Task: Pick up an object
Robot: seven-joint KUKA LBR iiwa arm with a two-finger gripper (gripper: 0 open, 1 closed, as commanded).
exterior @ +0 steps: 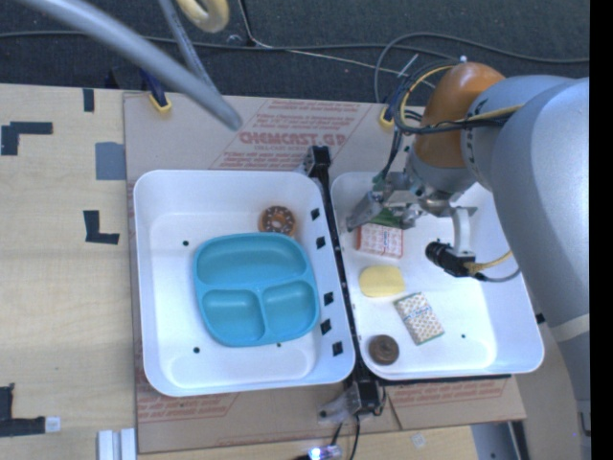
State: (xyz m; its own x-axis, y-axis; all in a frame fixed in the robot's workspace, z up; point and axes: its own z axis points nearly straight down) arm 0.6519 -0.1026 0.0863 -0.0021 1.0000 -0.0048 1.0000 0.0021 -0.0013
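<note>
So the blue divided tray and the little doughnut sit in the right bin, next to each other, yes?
Not quite. The camera view shows the blue divided tray and the doughnut in the left bin, not the right one. They do sit next to each other, the doughnut just beyond the tray's far edge.

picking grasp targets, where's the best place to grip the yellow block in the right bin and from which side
Grip the yellow block across its short sides, coming straight down from above. It lies flat with bare bin floor around it, and its rounded, oblong shape suits fingers closing over the narrow width.

tray (257, 300) blue | bins (153, 257) white | donut (277, 220) brown, speckled | sponge (381, 281) yellow | packet (420, 317) patterned
</note>
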